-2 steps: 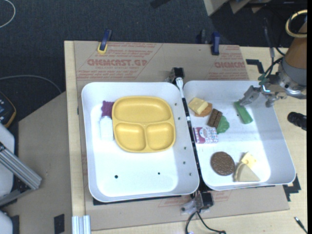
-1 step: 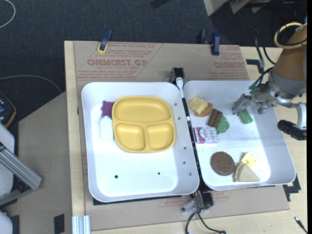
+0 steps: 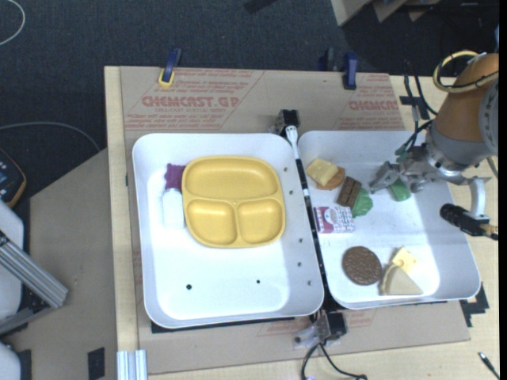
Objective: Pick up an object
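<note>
One gripper (image 3: 398, 177) is in view, lowered into the upper middle of the right bin (image 3: 459, 267); we cannot tell its state, since the tip is small and blurred. We note a green object (image 3: 401, 190) directly at the tip, touching or just below it, but we cannot confirm that it is gripped. The grey arm (image 3: 459, 137) with its orange band (image 3: 467, 81) extends from the gripper toward the right edge.

Proceeding outward within the right bin, we find a second green piece (image 3: 362, 205) just left of the gripper, touching a brown block (image 3: 349, 191). A tan piece (image 3: 322, 172) lies further left, near the bin's upper left corner. A pink and white packet (image 3: 333, 219) lies below these. A round brown cookie (image 3: 362, 265) and a pale yellow wedge (image 3: 402, 273) occupy the lower part.

The left bin (image 3: 222, 299) contains a yellow divided tray (image 3: 234, 199), with a purple item (image 3: 173, 175) and a white item (image 3: 172, 209) at its left side.
</note>
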Available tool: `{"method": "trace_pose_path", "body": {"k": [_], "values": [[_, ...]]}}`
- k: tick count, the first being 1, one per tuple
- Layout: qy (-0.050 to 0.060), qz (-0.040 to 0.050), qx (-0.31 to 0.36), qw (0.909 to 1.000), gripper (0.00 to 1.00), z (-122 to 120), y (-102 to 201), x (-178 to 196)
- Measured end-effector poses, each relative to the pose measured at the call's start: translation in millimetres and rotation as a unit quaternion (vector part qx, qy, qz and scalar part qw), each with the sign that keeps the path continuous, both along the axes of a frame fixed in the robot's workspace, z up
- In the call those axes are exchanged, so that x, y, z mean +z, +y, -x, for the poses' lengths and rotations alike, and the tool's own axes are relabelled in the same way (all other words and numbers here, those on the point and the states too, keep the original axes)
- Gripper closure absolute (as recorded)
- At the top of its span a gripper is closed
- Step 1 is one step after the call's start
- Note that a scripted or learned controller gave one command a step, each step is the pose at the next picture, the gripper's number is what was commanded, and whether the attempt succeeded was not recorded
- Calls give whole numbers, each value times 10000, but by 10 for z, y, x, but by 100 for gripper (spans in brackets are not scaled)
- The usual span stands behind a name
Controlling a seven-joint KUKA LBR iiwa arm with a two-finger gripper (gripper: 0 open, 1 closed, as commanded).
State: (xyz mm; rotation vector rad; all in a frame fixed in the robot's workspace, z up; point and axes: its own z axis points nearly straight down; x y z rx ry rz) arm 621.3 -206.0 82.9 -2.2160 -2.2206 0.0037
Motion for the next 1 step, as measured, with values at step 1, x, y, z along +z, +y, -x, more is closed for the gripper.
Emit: {"method": "trace_pose_path", "body": {"k": [1], "values": [[-27,9,1,10000,100,-14,-2,132]]}}
